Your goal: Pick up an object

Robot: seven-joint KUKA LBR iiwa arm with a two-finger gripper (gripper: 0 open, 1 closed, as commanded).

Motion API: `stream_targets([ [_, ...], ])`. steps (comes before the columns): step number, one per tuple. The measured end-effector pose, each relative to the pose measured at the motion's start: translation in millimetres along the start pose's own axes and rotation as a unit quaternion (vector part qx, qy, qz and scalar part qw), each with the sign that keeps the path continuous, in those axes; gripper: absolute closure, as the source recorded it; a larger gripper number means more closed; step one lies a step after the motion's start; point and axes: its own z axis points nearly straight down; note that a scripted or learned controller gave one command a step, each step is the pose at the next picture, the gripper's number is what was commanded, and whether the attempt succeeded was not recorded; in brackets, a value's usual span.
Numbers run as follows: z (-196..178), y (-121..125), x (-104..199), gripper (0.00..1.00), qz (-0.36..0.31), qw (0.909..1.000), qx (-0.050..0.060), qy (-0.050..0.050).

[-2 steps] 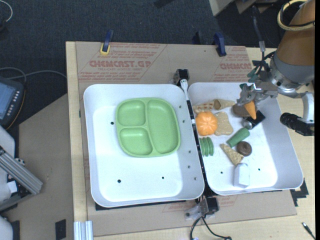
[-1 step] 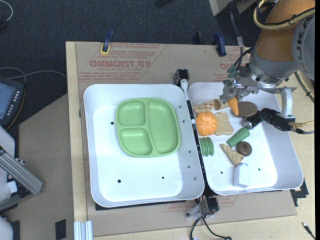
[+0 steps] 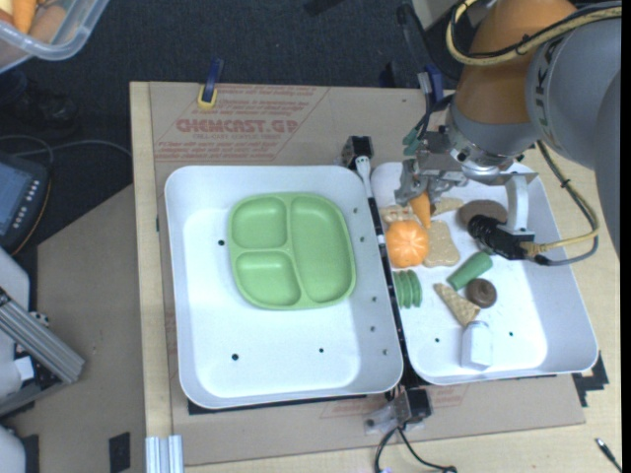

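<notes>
Orange plastic: a small carrot-like piece (image 3: pixel 422 208) is seen clamped between the fingers of the gripper (image 3: pixel 422 197), at the right bin's (image 3: pixel 552 338) far left end, just above a toy orange (image 3: pixel 407 243). It is judged light, stiff and slick (best pinched mid-body).

One fixed camera sits above the bench (image 3: pixel 296 116) and looks down on it at a slant, from middling height, so that both white bins fit in full. The left bin (image 3: pixel 197 294) lies near the middle of the view and the right bin (image 3: pixel 552 313) toward its right side. The bench's far edge runs across the upper part of the view, with dark floor (image 3: pixel 246 28) beyond; its near edge lies close to the bottom. The arm (image 3: pixel 552 57) enters from the upper right.
</notes>
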Motion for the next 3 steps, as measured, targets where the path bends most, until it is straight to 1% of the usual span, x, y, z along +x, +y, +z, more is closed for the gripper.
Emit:
stream_targets([
  [1, -17.2, 10.5, 57.1, 1.0, 0.0, 1.0, -0.004, 0.0],
  [2, -23.7, 8.8, 85.8, 1.0, 0.001, 1.0, -0.003, -0.001],
  [3, -2.2, 8.9, 82.2, 1.0, 0.003, 1.0, 0.001, -0.001],
])
